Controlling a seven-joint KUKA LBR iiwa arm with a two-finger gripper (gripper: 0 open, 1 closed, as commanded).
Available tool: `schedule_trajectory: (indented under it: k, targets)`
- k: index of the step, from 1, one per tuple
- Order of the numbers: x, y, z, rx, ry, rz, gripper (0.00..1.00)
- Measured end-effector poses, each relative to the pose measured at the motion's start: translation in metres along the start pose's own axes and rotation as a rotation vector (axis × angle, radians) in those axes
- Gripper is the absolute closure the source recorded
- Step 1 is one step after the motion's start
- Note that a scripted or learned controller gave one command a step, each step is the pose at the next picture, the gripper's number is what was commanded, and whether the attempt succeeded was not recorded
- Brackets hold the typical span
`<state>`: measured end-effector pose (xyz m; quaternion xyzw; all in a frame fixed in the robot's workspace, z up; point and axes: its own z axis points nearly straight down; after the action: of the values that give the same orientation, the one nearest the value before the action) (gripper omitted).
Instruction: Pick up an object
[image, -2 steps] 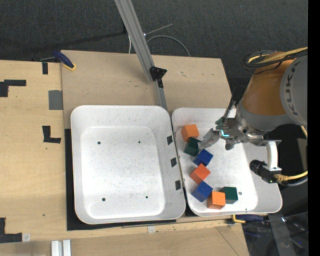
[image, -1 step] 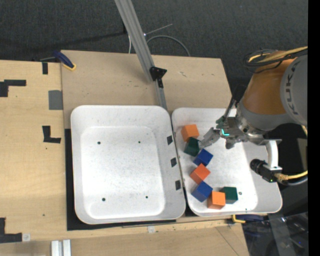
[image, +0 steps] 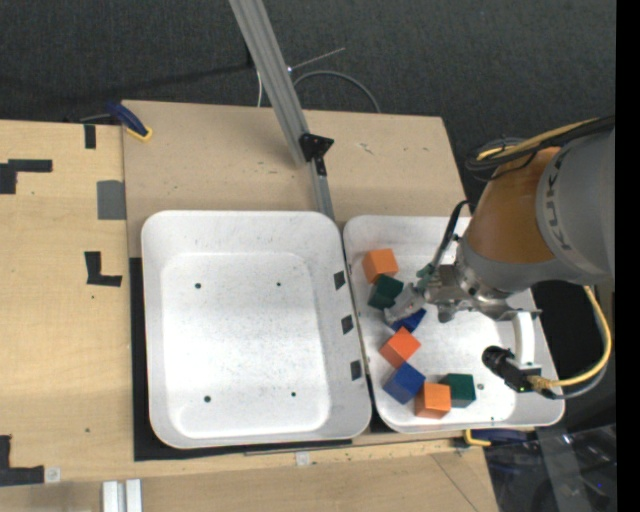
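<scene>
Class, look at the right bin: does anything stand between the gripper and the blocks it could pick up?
Nothing visible does. The gripper is already down among them, with the dark green block and a small blue piece right beside it, and the orange block just below.

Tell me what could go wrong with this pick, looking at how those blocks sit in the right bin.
The gripper sits low among a dark green block, a small blue piece and an orange block, all close together, so it may nudge neighbours or catch two at once. These lie near the right bin wall beside the left bin, so a pushed block could wedge against that wall.
</scene>
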<state>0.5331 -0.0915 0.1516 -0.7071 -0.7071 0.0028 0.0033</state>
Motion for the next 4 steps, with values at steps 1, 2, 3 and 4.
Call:
schedule_trajectory:
  k: [1, 2, 3, 4]
  targets:
    - [0.001, -0.002, 0.054, 0.0, 0.0, -0.001, 0.0]
    - [0.002, -0.001, 0.042, -0.004, 0.001, -0.002, 1.0]
    - [0.0, -0.001, 0.0, -0.011, -0.001, 0.0, 1.0]
    - [0.0, 0.002, -0.064, -0.014, -0.002, -0.001, 1.0]
